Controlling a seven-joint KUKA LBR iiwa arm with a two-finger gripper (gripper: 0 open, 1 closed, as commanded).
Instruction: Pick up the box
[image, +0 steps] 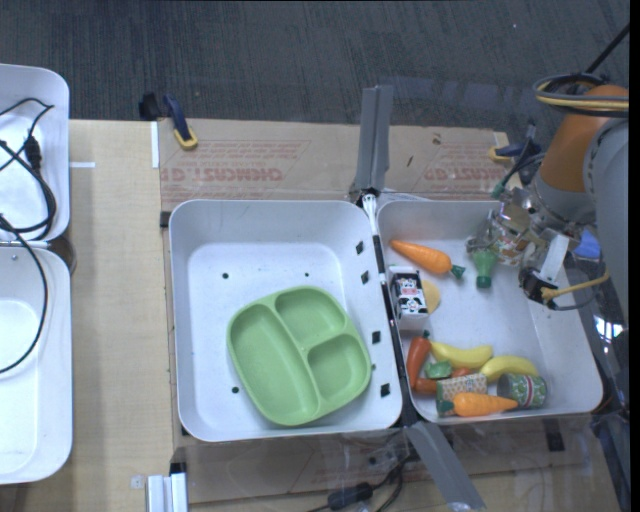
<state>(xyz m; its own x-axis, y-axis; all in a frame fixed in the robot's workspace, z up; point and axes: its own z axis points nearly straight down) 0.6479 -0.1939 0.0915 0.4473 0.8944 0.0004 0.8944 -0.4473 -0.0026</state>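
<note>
so far nothing of the task looks done: in the camera view the box (407, 295), small and white with black print, lies in the right bin (560, 400) against its left wall, beside the divider, just below a carrot (422, 257) and touching a pale yellow piece. the pincer (507, 238) hangs over the bin's upper right part, near a small green bottle (484, 268), well apart from the box; how its jaws stand i cannot tell, since the wrist and cables blur them. reaching across to the box, closing on it and lifting are all left. bananas (485, 357), a can (524, 390) and other toy food crowd the bin's lower edge. the left bin (200, 250) holds a green divided plate (300, 354). both bins sit on a pale wooden worktop (110, 300) with cardboard behind, dark floor beyond.
</note>
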